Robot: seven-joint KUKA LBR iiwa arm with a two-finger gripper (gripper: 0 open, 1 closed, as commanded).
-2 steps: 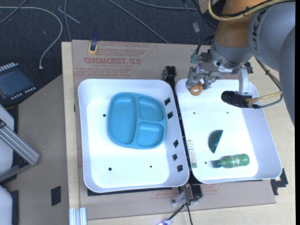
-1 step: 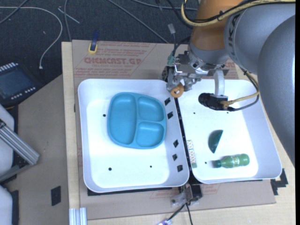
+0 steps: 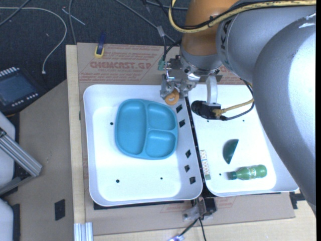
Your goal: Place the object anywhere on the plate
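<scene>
The gripper (image 3: 172, 95) is clamping a small orange object (image 3: 172, 99), hovering just beyond the blue 3-compartment plate's (image 3: 146, 128) far-right corner.

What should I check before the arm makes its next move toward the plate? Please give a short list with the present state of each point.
1. Object between the fingers: a small orange object sits at the gripper, but a real grasp: cannot tell.
2. Gripper over the blue plate: not ok, it is at the plate's upper right corner, near the bin wall.
3. Plate compartments free: ok.
4. Plate lies flat in the left bin: ok.
5. Green bottle and dark green piece lie in the right bin, away from the path: ok.
</scene>
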